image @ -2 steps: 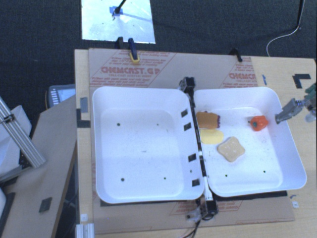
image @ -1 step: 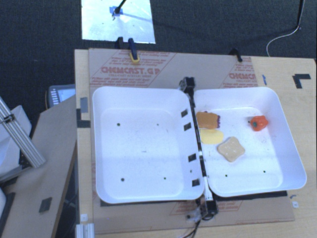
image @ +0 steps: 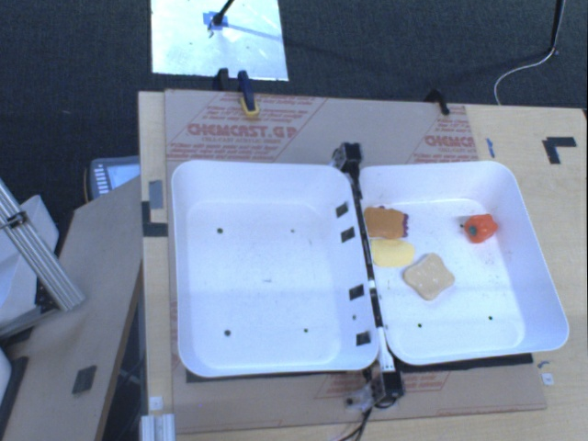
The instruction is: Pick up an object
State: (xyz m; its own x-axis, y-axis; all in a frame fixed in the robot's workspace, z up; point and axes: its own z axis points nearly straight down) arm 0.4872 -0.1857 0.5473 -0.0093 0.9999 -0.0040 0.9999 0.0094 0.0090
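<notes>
Four small pieces are clustered in the right bin (image: 528, 246): brown-and-purple piece (image: 386, 222) and yellow disc (image: 392, 253) close beside the centre divider (image: 364, 246), where a miss is risked, tan toast-like piece (image: 428, 277) nearby, orange-red piece (image: 479, 228) apart; jaw state cannot be told.

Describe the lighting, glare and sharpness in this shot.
Camera view: even, soft light; the right bin shows faint shading under its walls; the metal sheet on the floor glares bright; the small orange object and tan piece look slightly soft, edges blurred.
</notes>
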